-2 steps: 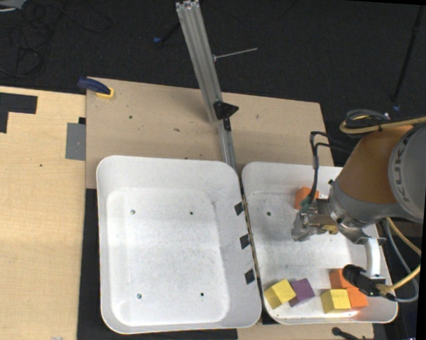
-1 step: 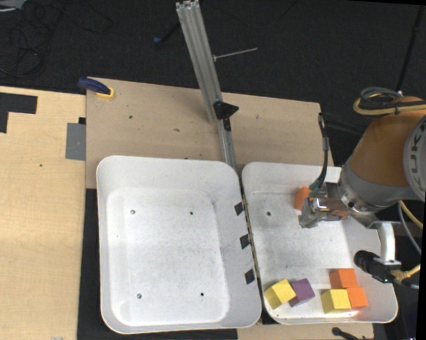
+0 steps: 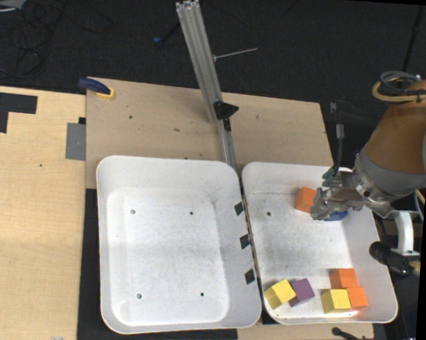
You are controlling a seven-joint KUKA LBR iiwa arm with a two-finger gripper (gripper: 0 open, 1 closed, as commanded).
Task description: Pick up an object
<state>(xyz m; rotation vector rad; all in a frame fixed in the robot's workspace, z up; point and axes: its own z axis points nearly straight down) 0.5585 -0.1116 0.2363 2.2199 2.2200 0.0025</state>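
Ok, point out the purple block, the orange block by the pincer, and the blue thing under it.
purple block [image 3: 303, 289], camera view, top face.
orange block [image 3: 305, 199], camera view, visible left part.
blue thing [image 3: 334, 216], camera view, exposed lower edge.

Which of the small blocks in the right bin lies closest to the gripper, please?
The lone orange block near the bin's far side, right beside the gripper; the other blocks cluster at the near edge.
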